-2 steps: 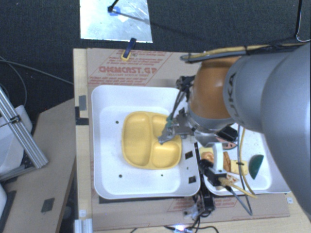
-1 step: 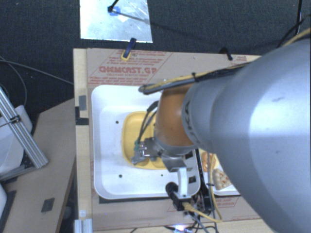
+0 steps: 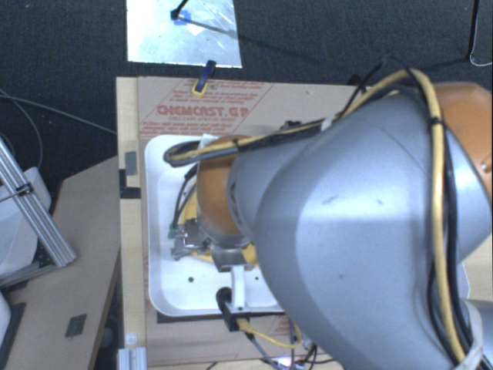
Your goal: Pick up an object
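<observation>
Item: grey arm with orange band, reaching from the right down into the left white bin; the gripper sits low over the bin's left half, and its grip state cannot be told from this angle. Object for pickup: a sliver of yellow shows just beneath and right of the gripper; what it is, and whether it is touched, is unclear. Beyond the gripper: brown cardboard sheet bearing a yellow-and-blue clip.
</observation>
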Tool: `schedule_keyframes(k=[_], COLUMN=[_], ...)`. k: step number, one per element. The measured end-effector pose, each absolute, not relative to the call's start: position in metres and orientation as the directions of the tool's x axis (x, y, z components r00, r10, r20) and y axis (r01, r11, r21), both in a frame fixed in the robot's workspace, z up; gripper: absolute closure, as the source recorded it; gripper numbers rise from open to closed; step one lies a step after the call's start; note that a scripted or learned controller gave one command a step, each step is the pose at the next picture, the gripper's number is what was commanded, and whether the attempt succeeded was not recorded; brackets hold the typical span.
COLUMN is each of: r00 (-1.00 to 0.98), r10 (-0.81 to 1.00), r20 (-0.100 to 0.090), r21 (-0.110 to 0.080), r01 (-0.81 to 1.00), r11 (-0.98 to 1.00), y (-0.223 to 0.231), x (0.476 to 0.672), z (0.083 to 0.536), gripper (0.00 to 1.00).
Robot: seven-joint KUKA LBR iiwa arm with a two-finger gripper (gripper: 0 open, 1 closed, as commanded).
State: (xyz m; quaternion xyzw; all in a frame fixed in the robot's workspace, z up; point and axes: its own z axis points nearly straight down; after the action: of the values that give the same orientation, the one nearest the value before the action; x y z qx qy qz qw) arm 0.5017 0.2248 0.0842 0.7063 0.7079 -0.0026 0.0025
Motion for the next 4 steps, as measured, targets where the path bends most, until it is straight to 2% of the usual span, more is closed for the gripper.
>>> schedule_keyframes(k=[1, 2, 3, 4], r00=[-0.005, -0.003, 0.003, -0.006], r10=[1.0, 1.0, 1.0, 1.0], r20=[0.0, 0.003, -0.002, 0.001], r21=[-0.003, 0.002, 0.015, -0.002], r01=[1.0, 1.0, 1.0, 1.0], r11=[0.005, 0.003, -0.003, 0.006], y=[0.168, 0.139, 0.071, 0.104], x=[0.554, 0.631, 0.673, 0.617], z=[0.084, 0.085, 0.193, 0.184], gripper=[0.0, 0.0, 0.0, 0.0])
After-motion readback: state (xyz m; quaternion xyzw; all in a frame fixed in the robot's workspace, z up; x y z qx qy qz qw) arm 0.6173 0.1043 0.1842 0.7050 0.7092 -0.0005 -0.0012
